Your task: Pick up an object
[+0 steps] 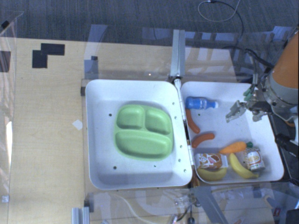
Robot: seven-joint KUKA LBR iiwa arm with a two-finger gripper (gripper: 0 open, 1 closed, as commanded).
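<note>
The right bin holds several items. A blue bottle lies at its back left. Two orange-red sausages lie along its left side. Along the front are an orange carrot, two yellow bananas, a small printed packet and a small jar. My gripper hangs over the bin's right middle, above bare floor, behind the carrot and right of the bottle. It is open, with nothing between its fingers.
The left bin holds a green divided plate. A metal divider post stands behind the seam between the bins. Cables run across the dark floor at the back. Tan benchtop lies to the left.
</note>
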